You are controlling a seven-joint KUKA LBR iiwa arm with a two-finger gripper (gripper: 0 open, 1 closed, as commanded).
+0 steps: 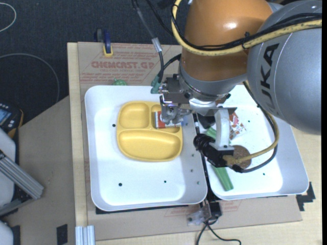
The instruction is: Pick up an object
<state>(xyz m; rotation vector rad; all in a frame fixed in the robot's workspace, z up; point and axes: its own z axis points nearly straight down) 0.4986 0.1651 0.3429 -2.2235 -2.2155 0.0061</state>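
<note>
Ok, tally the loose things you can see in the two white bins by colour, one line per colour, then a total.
Yellow: 1, the yellow divided plastic tray in the left bin.
Red and white: 2, a small red-and-white packet on the tray's right compartment, another red-and-white packet in the right bin.
Green: 1, a green stick.
Brown: 1, a brown round lump.
Total: 5, more may be hidden under the arm.

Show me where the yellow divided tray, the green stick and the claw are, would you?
yellow divided tray (148,144): camera view, floor of its large compartment.
green stick (223,178): camera view, middle of its visible length, in the right bin.
claw (171,117): camera view, its tip, over the tray's right compartment.
</note>
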